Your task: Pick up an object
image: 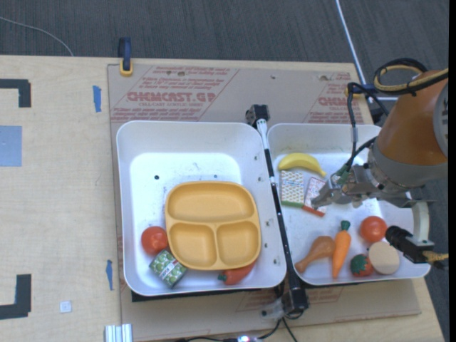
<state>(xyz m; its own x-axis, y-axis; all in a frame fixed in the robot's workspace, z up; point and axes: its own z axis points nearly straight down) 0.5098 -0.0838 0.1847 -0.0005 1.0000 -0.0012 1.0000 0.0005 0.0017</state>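
From my feed the biggest thing is the pale wooden bench (57,212), with a brown cardboard sheet (214,95) laid on it under the two bins. The left bin (142,144) and right bin (299,135) sit side by side, rims touching down the middle.

The arm (417,130) comes in from the right, orange band above the grey wrist, hanging over the right bin. The gripper (329,194) is low in the middle of that bin, just beside a small printed packet (293,188). I honestly can't make out whether it's apart or together, and I can't see anything clamped in it.

In the left bin there's a yellow divided plate (212,224) taking up most of the floor, tilted a bit. A red tomato (154,239) sits at its lower left edge, a green-patterned can (167,268) just below that, and a red pepper (235,276) peeking out under the plate's lower rim.

The right bin has the pickable stuff: a banana (301,163) near the back, the packet right under it, a chicken drumstick (315,252), a carrot (340,249) next to it, a second tomato (372,229), an egg-coloured ball (384,258) and a strawberry (360,265) touching it on the left.
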